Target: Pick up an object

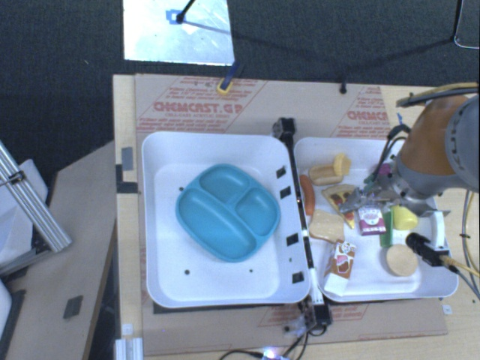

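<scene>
Two white bins sit on the table (187,100); the pincer (358,201) hangs low in the right bin (375,289), its opening too blurred to tell. A pink-and-white packet (371,220) lies just beside it, the likeliest target. Descend squarely, clear of the yellow-green piece (403,217) beyond.

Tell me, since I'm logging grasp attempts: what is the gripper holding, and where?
Cannot be told: the gripper sits low among the food items in the right bin, but nothing visibly sits between its fingers.
</scene>
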